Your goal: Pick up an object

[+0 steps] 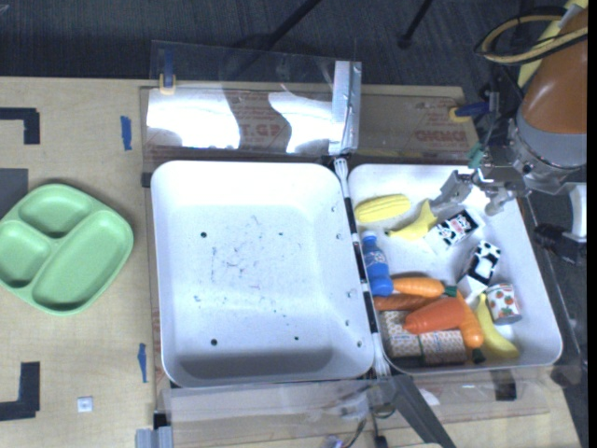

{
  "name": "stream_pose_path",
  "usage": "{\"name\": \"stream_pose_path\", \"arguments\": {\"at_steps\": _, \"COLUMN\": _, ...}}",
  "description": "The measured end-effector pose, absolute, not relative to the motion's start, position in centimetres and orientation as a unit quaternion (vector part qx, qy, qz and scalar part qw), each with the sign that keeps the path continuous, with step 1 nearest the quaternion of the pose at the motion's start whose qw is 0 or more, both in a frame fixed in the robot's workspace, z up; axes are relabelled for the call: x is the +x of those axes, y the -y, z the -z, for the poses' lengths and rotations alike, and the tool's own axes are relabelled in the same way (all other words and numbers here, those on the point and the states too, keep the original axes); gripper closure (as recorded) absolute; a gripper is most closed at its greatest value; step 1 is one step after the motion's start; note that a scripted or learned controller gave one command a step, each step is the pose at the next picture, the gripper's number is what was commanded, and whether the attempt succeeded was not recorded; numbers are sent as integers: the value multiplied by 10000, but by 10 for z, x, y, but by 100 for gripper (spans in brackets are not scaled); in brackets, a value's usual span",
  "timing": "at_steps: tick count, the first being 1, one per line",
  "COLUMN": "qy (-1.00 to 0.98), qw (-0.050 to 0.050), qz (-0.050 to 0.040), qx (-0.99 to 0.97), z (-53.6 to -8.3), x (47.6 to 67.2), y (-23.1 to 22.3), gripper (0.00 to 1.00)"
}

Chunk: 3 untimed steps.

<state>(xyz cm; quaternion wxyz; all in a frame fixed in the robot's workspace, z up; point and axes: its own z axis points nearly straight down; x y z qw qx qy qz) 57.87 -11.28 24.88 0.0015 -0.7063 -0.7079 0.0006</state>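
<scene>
The arm enters from the right edge of the frame, and its gripper hangs over the upper part of the right bin. Two grey fingers spread apart toward the lower left. Nothing sits between them.

The right bin holds all the candidate objects. The corn lies in its upper left, long axis running left to right. A banana lies just beside the corn, below and left of the fingertips. A black-and-white block sits directly below the gripper and appears to be the nearest item; a second one lies lower right of it. Lower in the bin lie a blue bottle, a carrot and a red pepper, all packed close.

The left bin and the green tray at the far left hold no target.

Judgement: the shortest move is a short descent toward the block or the banana. No pick has yet been made.
</scene>
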Motion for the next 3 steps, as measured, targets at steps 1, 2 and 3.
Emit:
{"name": "stream_pose_path", "arguments": {"at_steps": 1, "qy": 6774, "qw": -6, "qz": 15, "qx": -7356, "z": -97, "x": 480, "y": 101, "gripper": 0}}
{"name": "stream_pose_path", "arguments": {"at_steps": 2, "qy": 6769, "qw": -53, "qz": 42, "qx": -7360, "z": -108, "x": 483, "y": 101, "gripper": 100}}
{"name": "stream_pose_path", "arguments": {"at_steps": 3, "qy": 6504, "qw": 3, "qz": -2, "qx": -7596, "z": -192, "x": 504, "y": 70, "gripper": 100}}
